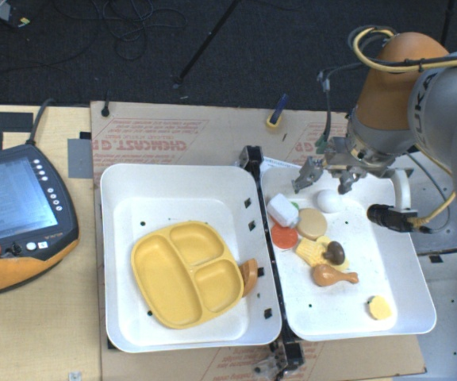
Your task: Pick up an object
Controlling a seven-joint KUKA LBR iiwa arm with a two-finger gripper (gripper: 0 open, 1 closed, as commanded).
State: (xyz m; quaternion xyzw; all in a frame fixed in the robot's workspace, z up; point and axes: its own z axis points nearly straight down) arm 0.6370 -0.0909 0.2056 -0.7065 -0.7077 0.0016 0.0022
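**Mia:** What is the biggest thing under the claw?

**Tom:** A brown cardboard sheet (181,137) covers the bench. It spreads out to the left of the claw (324,182) and below it. Past the top of the sheet the floor is dark, with black cables (117,10) lying on it.

**Mia:** And on the sheet?

**Tom:** Two white bins sit side by side. The right bin (403,292) is right under the claw. The left bin (121,205) is off to the claw's left, and it holds a yellow tray (185,272) with three parts. Far to the left sits a grey screen pad (18,205) with an orange bottom.

**Mia:** What is the claw doing?

**Tom:** Its two fingers are spread apart and point down. Nothing is between them.

**Mia:** Where are the toys to pick up?

**Tom:** A white egg (328,201) lies just below the claw, very near the fingertips. I cannot tell if they touch it. A white block (282,209) is down and to the left. Below the claw sit a tan round cookie (312,223), a red disc (284,236), a yellow cheese piece (309,252), a brown chicken leg (332,275), and a small dark lump (335,252). A little yellow round thing (380,308) lies far below, near the bin's bottom right corner.
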